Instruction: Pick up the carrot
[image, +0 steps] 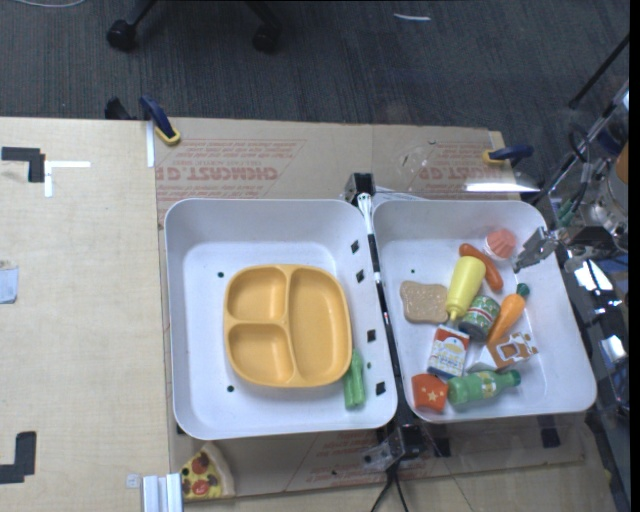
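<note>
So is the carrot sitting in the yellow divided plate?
No, the carrot lies in the right bin among the toy foods, while the yellow divided plate sits in the left bin.

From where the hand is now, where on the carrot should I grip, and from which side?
Grip the carrot mid-body, coming straight down from above. It lies flat and slanted, green top toward the hand, tip toward the can. Set the fingers across its narrow width, probably nearer the top: the can and the carton crowd the lower end.
</note>
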